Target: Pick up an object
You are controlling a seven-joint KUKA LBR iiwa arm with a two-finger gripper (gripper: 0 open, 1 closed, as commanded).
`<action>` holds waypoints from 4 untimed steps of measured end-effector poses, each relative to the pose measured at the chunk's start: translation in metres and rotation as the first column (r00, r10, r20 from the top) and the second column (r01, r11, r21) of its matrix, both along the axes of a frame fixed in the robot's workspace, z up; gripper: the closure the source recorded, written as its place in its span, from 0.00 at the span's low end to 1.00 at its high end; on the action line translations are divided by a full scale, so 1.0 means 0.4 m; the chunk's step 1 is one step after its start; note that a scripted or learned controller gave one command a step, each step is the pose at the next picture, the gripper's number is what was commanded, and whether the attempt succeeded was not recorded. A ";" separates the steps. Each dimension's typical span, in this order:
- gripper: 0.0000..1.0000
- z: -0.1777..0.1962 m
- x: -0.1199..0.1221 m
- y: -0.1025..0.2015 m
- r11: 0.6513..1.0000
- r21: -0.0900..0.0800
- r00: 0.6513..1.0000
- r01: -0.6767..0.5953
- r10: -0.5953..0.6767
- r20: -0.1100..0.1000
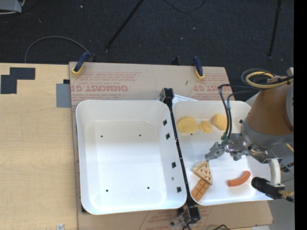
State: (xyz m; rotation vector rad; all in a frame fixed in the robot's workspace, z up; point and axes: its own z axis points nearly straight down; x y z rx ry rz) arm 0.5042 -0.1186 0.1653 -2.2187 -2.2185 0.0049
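White plastic bins sit side by side on my bench, and my arm (268, 119) reaches in from the right over the right bin (240, 198). The pincer (216, 152) hangs low above that bin's middle, its grey tip pointing left toward the black divider (175, 147) between the bins. I cannot tell from here whether the pincer is spread or pressed together; the tip is too small and blurred, and I see nothing caught in it.

Everything I could pick lies in the right bin. Just below the pincer and slightly left is a tan waffle wedge (203, 171), and touching its lower edge, further down, a darker orange waffle piece (200, 189). Below and to the right of the pincer lies a small red-orange sausage (239, 178), apart from the waffles. Above and to the left of the pincer rests a yellow rounded piece (187, 125), with a smaller yellow lump (205, 126) just beside it. Another yellow-orange piece (219, 121) sits almost straight above the pincer, next to a dark cable (226, 114) running down the arm.

Far left of the pincer, past the divider, is the left bin (86, 128).
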 end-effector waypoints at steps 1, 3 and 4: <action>0.00 -0.148 -0.009 0.021 1.000 0.000 1.000 -0.001 0.001 -0.001; 1.00 -0.168 -0.009 0.019 1.000 -0.001 1.000 0.001 -0.001 0.005; 1.00 -0.044 0.014 0.030 1.000 -0.001 1.000 0.000 0.000 0.008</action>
